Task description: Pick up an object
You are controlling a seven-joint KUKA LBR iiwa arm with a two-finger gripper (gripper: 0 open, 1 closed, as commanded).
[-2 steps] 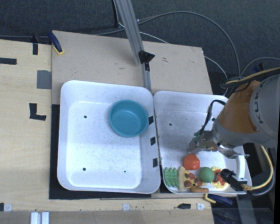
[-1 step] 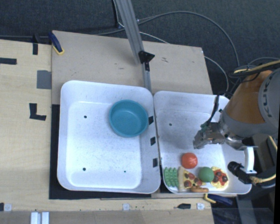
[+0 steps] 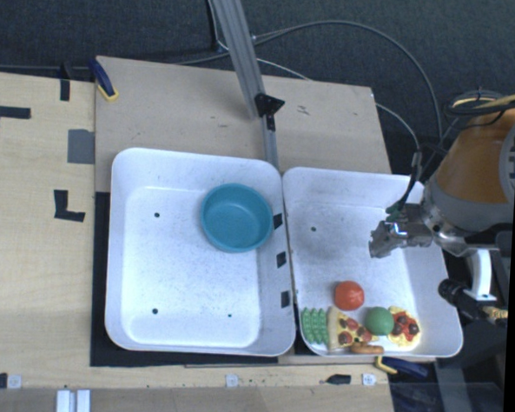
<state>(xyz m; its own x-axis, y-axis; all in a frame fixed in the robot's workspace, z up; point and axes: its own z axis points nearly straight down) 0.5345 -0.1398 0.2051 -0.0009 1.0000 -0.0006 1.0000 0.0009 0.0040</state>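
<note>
- A round, smooth teal plastic bowl [image 3: 236,217] sits upright in the left shallow white bin [image 3: 132,263], near its far right corner.
- A red ball [image 3: 349,295], green ball [image 3: 378,320] and printed card [image 3: 354,330] cluster in the right white bin [image 3: 327,205].
- The metal pincer [image 3: 384,241] hovers there; its opening cannot be told.

A blue bowl [image 3: 236,217], a red ball [image 3: 349,294] and a green ball [image 3: 378,320] lie in speckled white bins [image 3: 140,272].

We cannot read any text, label, brand, number or sign here. The black tape pieces on the pale wooden bench [image 3: 28,256] form only plain shapes, and the two shallow white plastic bins [image 3: 128,323] carry no writing.
</note>
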